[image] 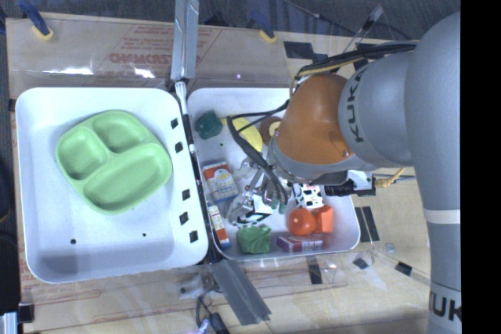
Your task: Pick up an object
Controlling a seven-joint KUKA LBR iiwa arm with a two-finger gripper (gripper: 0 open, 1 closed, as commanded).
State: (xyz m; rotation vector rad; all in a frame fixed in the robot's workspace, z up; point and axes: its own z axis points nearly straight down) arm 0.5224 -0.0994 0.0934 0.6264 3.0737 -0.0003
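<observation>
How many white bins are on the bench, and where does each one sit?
2. The left bin holds a green divided plate. The right bin sits beside it, cluttered with small objects under the arm, which may hide more of them.

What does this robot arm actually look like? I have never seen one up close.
The arm is a thick, rounded tube of smooth grey metal with black KUKA lettering on its side. Above the wrist sits a bulging glossy orange band. Thin black cables loop over the top of that band and trail off beside it. Below it hangs the gripper, a cluster of bare metal parts and wires ending in thin jaws.
</observation>
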